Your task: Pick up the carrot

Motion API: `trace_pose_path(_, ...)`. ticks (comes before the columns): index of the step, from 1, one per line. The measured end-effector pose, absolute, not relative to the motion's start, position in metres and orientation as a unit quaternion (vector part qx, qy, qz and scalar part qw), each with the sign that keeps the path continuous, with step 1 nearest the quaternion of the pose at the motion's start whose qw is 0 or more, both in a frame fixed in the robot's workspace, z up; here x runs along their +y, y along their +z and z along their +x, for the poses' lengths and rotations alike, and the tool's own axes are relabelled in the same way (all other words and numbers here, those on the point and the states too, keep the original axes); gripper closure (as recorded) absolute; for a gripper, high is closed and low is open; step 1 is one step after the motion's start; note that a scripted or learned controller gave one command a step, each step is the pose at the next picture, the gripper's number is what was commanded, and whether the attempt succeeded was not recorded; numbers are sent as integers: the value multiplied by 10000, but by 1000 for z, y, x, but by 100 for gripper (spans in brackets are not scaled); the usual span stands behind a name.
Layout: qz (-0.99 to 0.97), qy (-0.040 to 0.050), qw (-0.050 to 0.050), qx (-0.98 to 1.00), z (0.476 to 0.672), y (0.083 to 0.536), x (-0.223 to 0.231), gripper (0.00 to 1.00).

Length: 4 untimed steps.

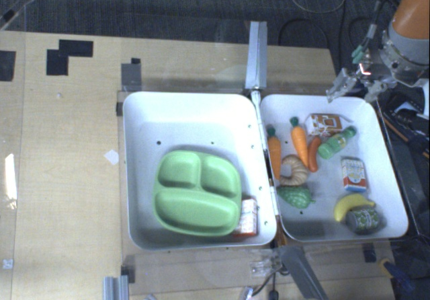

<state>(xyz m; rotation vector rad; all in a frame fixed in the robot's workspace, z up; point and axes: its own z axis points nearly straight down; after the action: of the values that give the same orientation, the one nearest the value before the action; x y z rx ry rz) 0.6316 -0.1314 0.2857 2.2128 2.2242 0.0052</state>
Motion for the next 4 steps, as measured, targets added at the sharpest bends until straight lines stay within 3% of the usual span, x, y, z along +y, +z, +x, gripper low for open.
trace_pose_path(1, 7229, 13, 12, 6910, 632, 147, -114, 0)
trace_pose_path(2, 6146, 5, 75, 7888, 626, 111, -100, 0)
trace_pose_path(3, 6346, 38, 34, 7728, 634, 107, -109, 0)
trace_pose_path(4, 6372, 17, 110, 7706, 635, 123, -119, 100)
